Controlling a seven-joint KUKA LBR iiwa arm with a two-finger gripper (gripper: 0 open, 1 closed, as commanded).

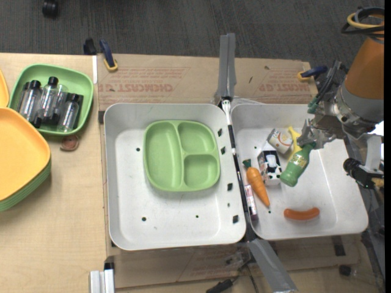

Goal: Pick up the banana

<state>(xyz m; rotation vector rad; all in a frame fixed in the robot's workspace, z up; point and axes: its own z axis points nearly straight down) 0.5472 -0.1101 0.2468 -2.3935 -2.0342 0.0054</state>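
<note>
Banana pick: arm nearing, nothing gripped

Banana (295, 138) lies at the right bin's (342, 224) twelve o'clock, a yellow sliver wedged between a small cup (280, 140) and the green bottle (294, 166). At its three o'clock hangs the gripper (319, 129); whether that claw is open or closed cannot be told. Judged stage: approach. Next comes a descent avoiding the bottle.

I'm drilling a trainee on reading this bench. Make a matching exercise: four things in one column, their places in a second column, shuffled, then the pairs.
Things:
1. green divided plate
2. carrot
3. sausage
4. small bottles

Places:
A. right bin, near its front edge
B. green tray on the bench, left of both bins
C. left bin
D. right bin, close to its left wall

Pairs: 1-C, 2-D, 3-A, 4-B
</note>
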